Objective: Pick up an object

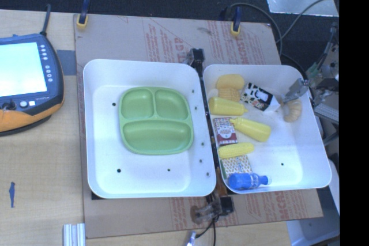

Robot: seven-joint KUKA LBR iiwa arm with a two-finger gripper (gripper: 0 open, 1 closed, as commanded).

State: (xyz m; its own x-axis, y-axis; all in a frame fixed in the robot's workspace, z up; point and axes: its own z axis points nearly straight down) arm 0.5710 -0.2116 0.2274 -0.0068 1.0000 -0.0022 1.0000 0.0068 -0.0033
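Bread roll (293,110): lies at the right bin's (300,173) far right wall, just below the gripper.
Gripper (297,91): at that bin's right rim; finger state impossible to tell.
Left bin (104,176): holds a green divided plate (155,120).

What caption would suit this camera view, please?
Gripper over a tan item in the right bin; green tray left.

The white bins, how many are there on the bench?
2. The left bin holds a green divided plate. The right bin sits beside it, holding the toy food.
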